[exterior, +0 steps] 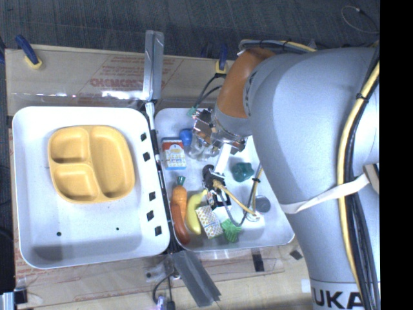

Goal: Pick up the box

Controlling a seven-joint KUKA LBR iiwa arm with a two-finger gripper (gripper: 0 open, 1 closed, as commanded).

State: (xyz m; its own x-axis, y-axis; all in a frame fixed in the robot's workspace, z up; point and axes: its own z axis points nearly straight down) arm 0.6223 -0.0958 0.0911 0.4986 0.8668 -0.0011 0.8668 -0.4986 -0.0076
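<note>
**Right bin: tool and box, position record**

Item 1, my tool point(205, 134). It hangs over the far half of the right bin point(279, 236), below the orange wrist band. Its state, apart or together, cannot be told from this angle, as wrist hardware and cabling mask the tip. I see nothing held.

Item 2, box point(173, 155). A small red, white and blue carton lying flat on the bin floor against the wall shared with the left bin. It sits just beside my tool, toward the view's left and slightly nearer the camera. Its long axis appears to run along that wall, far to near.

Judgement: the pick is not yet made. The move needs a short shift leftward, with the grip set across the short side.

Item 3, neighbours. A blue piece point(186, 136) is close by the box's far end. A carrot point(179, 210) and banana point(193, 216) lie nearer the camera, and a teal lump point(242, 171) lies right.

Item 4, left bin point(26, 250). It holds a yellow divided plate point(90, 162).
</note>
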